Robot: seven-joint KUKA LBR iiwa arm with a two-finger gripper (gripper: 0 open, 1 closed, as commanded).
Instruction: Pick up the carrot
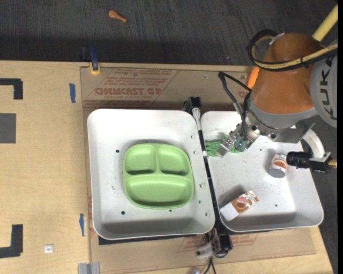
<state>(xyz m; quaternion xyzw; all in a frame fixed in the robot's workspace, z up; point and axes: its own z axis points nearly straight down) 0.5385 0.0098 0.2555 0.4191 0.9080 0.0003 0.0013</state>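
Note:
I cannot pick out a carrot for certain inside either bin. A small orange carrot-shaped piece [117, 16] lies on the dark floor far beyond the bench, at the top left. My gripper [237, 142] hangs low over the back left part of the right bin [300, 208], under the arm's big orange band [283, 75]. A small green item [214, 149] lies just left of the gripper against the bin's left wall. An orange sliver [251, 79] peeks out beside the orange band; what it is, I cannot tell.
The left bin [102, 160] holds a green divided plate [158, 175]. In the right bin a small can [277, 165] lies at the right and a white and orange box [239, 205] at the front. Black cables [231, 91] loop off the arm.

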